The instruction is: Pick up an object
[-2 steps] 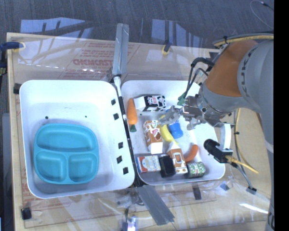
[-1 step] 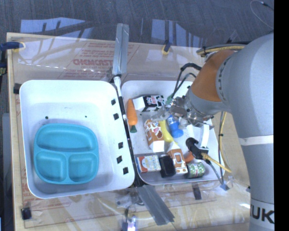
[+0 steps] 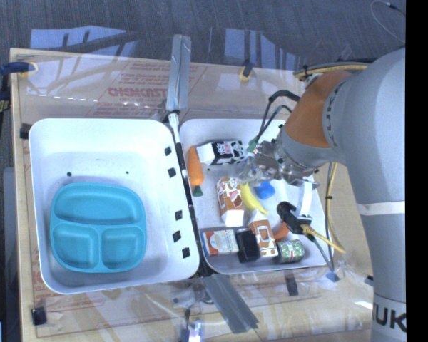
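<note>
Jaws first: honestly can't tell what they're doing, the gripper (image 3: 259,168) is buried under the wrist and cabling, low over the middle of the right bin (image 3: 200,135), so no call from me on whether it has anything.

Biggest thing in shot is the grey arm (image 3: 371,155) coming in from the right with its orange band (image 3: 310,116). Then the left bin (image 3: 39,144), which has a big teal divided tray (image 3: 96,226) sitting in its lower half. The right bin is where all the pickable stuff is, and it's crowded. Going down in size: a brown and white carton (image 3: 229,198) near the middle, a black and white cow-print box (image 3: 227,150) up by the far wall, a flat red and white packet (image 3: 221,241) along the near wall, an orange carrot (image 3: 194,168) lying against the left wall, a yellow banana (image 3: 252,199) just beside the carton, a small black block (image 3: 246,246), a little green can (image 3: 291,251) in the near right corner, and a small blue thing (image 3: 266,189) right under the tool.

What could go wrong, my guess: the banana, carton and blue piece are nearly touching, so a closing grip could catch two things or just shove them apart. Curved banana could also roll out of a pinch. Cables hanging near the wrist look like they might snag on the bin wall.
</note>
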